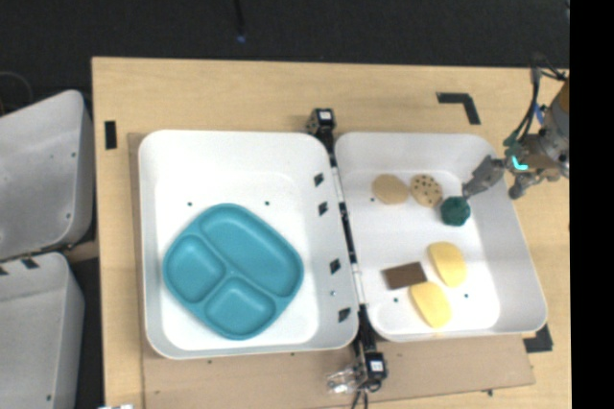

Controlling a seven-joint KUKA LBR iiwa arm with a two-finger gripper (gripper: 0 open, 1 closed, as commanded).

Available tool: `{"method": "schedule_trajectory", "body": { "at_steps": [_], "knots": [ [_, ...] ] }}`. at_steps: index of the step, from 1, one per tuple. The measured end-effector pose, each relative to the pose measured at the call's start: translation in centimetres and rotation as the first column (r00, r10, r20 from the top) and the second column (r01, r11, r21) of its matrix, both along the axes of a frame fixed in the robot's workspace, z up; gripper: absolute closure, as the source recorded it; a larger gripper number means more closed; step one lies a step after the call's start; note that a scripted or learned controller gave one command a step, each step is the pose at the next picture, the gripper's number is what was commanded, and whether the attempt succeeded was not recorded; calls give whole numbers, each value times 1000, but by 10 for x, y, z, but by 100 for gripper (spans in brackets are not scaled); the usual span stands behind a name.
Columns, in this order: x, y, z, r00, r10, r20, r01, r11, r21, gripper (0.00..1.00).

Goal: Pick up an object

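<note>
Hand (501, 179) sits over the right bin's (508, 301) far right edge, fingers spread open with nothing between them. Green ball (455, 211) lies just below-left of one fingertip, beside a speckled cookie (426, 188) and tan oval (390, 189). Teal divided plate (232, 271) sits in the left bin (158, 205).

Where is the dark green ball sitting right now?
The dark green ball lies in the right bin, toward its upper right, just right of the spotted cookie and above the yellow pieces, beside the gripper.
</note>
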State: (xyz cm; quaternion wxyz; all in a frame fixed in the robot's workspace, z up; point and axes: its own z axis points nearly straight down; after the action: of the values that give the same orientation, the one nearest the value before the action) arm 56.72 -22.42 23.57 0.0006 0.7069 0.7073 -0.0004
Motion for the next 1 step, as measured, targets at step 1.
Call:
{"method": "schedule_trajectory", "body": {
  "at_steps": [1],
  "knots": [
    [0, 0, 1, 1000, 0, 1, 0, 1000, 0, 0]
  ]
}}
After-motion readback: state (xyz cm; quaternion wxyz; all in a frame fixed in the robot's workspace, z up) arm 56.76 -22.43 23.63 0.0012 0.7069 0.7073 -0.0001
